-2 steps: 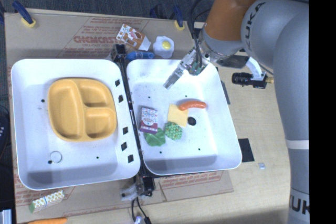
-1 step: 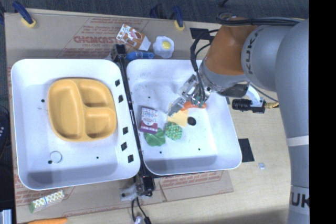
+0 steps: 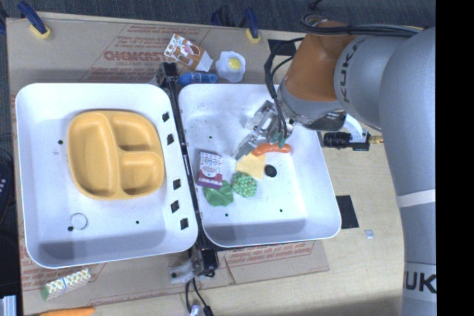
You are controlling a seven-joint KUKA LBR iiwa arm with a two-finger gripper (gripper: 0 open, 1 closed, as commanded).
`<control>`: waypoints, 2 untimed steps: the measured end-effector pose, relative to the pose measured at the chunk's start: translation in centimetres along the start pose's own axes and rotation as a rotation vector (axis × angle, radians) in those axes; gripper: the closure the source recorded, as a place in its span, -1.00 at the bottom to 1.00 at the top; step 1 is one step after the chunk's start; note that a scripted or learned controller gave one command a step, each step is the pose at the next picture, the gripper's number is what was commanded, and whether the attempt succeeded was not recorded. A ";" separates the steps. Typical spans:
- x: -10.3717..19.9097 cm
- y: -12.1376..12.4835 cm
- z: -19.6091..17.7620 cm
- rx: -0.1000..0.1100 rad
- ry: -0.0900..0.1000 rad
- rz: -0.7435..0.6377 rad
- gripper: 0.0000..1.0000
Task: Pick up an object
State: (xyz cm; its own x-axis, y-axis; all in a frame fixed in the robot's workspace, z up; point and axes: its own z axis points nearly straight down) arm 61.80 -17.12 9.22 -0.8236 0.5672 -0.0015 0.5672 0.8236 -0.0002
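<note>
Cardboard-covered bench [image 3: 133, 48] bearing two white bins, left bin [image 3: 37, 181] holding yellow tray [image 3: 116, 153], right bin [image 3: 311, 196] holding carrot [image 3: 271, 149], packet [image 3: 209, 167], gripper [image 3: 259, 131] hovering, fingers spread apart.

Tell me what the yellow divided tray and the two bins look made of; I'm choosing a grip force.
Yellow divided tray: looks like moulded plastic, matte, with rounded compartment edges and even colour. Left bin and right bin: probably thin formed plastic, white and slightly glossy, with soft rounded rims; I can't rule out coated metal.
</note>
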 end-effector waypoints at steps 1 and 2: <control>3.3 1.0 0.0 0.000 0.004 -0.382 -1.00; 4.0 -0.5 0.0 0.000 0.004 -0.736 -1.00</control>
State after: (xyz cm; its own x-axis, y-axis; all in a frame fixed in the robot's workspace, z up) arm 58.23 -15.27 9.21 -0.9912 -0.1326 0.0028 -0.1326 0.9912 0.0006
